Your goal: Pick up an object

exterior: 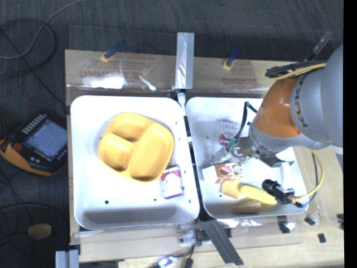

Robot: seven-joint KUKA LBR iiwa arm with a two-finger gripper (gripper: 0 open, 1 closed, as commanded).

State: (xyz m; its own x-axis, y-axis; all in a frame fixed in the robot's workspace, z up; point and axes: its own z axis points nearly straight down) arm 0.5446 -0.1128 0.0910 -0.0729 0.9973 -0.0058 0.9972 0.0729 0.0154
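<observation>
My gripper (236,148) is down in the right bin (290,175), near its middle, under the grey arm with the orange band. Just below it lies a small red and white packet (227,172). A white card with pink print (227,128) lies just above the gripper. Toward the bin's front edge rests a yellow banana-shaped piece (252,193), with a tan lump (246,207) in front of it. I see nothing held at the gripper.
The left bin (89,200) holds a large yellow loaf-shaped thing (135,146) and a small pink and white packet (172,183) at its front right. A metal divider (191,149) separates the bins. A handheld controller (39,144) lies off the bench at left.
</observation>
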